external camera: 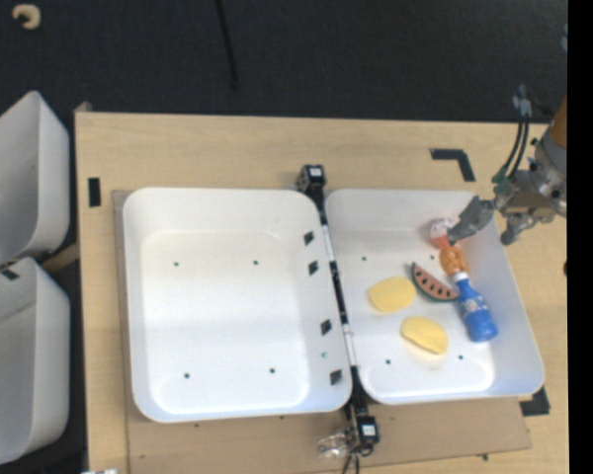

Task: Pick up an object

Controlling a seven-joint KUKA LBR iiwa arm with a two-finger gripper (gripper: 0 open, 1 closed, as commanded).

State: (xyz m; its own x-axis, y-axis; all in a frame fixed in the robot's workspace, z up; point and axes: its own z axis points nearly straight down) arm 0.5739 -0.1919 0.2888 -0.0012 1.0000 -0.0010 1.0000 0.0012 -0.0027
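The bench (208, 146) is pale wood, and 2 shallow white bins sit on it side by side, touching along a black-clipped seam at the middle. The left bin (138, 363) shows just its white floor with a few small dark dots. In the right bin (376, 215), going rightward, a flat yellow piece (390, 294) lies near the centre, and a second yellow piece (425, 336) rests below and slightly right of it, the 2 close but apart. Just right of the upper yellow piece lies a watermelon-slice toy (432, 284), curved, dark-rinded with a red inner edge. Beside that, an orange-and-blue bottle-shaped object (468, 297) lies flat on a slant, its orange end toward the back, its blue end toward the front right corner, touching or nearly touching the slice. A small pinkish object (439, 229) sits at the bottle's orange end. The gripper (491, 221) hovers over the bin's far right edge, its 2 dark fingers spread apart with nothing between them; the left fingertip (466, 225) is just beside the pinkish object.
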